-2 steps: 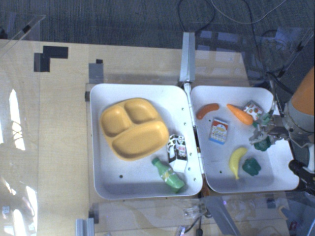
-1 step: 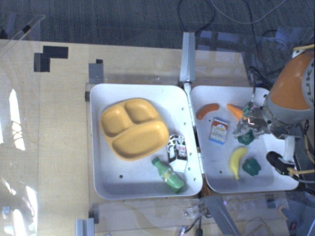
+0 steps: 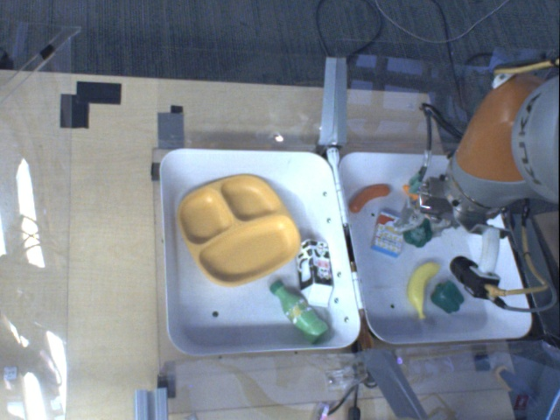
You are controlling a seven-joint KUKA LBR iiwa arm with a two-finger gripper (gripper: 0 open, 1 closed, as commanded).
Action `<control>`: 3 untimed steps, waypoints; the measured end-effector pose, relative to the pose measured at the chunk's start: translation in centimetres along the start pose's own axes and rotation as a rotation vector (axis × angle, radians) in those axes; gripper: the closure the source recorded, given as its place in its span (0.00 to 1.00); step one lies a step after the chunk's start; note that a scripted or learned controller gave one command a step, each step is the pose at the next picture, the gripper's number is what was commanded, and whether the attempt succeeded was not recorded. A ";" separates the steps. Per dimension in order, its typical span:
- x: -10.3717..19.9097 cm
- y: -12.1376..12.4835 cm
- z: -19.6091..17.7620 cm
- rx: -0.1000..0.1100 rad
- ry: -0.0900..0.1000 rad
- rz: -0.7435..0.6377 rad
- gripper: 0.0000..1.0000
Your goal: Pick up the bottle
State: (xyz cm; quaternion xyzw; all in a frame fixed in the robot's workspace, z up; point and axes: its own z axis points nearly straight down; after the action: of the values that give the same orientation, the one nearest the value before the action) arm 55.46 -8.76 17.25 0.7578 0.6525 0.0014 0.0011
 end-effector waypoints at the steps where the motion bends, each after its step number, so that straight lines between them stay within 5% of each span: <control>1: 8.1 -0.4 -1.2 0.001 0.000 0.079 1.00; 2: 10.2 7.1 -1.2 0.000 -0.001 0.103 1.00; 3: 8.5 9.8 -7.2 -0.005 -0.001 -0.317 1.00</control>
State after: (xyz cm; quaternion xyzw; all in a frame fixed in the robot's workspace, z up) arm 66.38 -1.79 24.53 0.6454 0.7639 0.0026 0.0034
